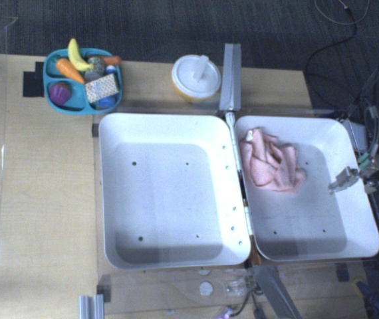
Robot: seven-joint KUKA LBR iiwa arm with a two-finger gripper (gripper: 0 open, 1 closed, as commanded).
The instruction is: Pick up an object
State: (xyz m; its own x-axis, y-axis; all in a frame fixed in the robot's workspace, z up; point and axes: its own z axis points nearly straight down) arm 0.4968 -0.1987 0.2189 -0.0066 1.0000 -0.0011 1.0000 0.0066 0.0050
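Observation:
A crumpled pink cloth (272,161) lies in the right white bin (309,244), against its left wall and toward the back. My gripper (344,178) pokes in over the right rim of that bin, low and to the right of the cloth, well apart from it. I see nothing held in it. Most of the arm is cut off by the frame's right side.
The left white bin (163,244) sits beside the right one. Behind the bins stand a blue tray (51,102) of toy food and a white lidded cup (196,76). A grey metal post (229,78) rises at the back between the bins. Cables hang at the right.

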